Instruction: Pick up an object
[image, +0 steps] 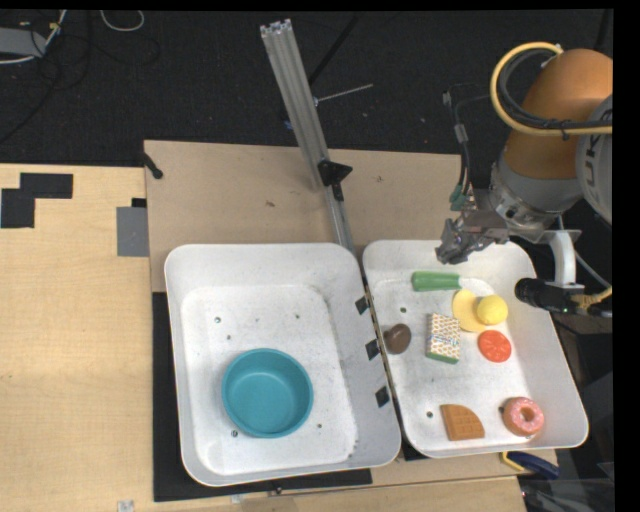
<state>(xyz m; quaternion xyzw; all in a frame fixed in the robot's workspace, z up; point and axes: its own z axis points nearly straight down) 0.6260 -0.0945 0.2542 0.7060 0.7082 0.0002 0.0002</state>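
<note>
My gripper hangs over the far edge of the right bin, just above and beyond a green block. Nothing shows between its fingers. Below the green block lie a yellow piece, a red round piece, a patterned box and a brown round piece. Near the front of the bin sit an orange-brown wedge and a pink doughnut.
The left bin holds a blue bowl. A slanted metal rail rises behind the bins and meets the divider between them. The arm's grey and orange body fills the upper right.
</note>
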